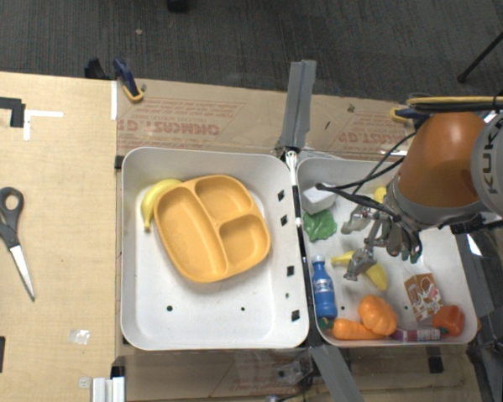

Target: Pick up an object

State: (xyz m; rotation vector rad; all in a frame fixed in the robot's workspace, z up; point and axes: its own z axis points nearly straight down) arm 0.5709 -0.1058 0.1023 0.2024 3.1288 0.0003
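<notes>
Arm's orange wrist band (442, 168) covers the back of the right-hand shallow white bin (469, 275); objects beneath it cannot be made out. Two-finger metal gripper (367, 265) hangs over that bin's middle, fingers pointing down; whether they are spread or pressed together cannot be told from this angle. Nothing visibly pinched.

Yellow banana (154, 199) mostly hidden behind the orange three-compartment plastic plate (211, 226); both lie in the left-hand white bin (145, 308).

Right bin holds:
- green crumpled soft item (320, 226), near left wall
- blue bottle with white cap (323, 286), along left wall
- yellow lemon-like piece (376, 277), just beside the gripper tips
- orange rounded toy (377, 314) and orange carrot (352, 330), front edge
- small brown printed packet (422, 296)
- red-orange piece (450, 318), front right corner
- thin pen-like item (418, 334); detail too small to read
</notes>
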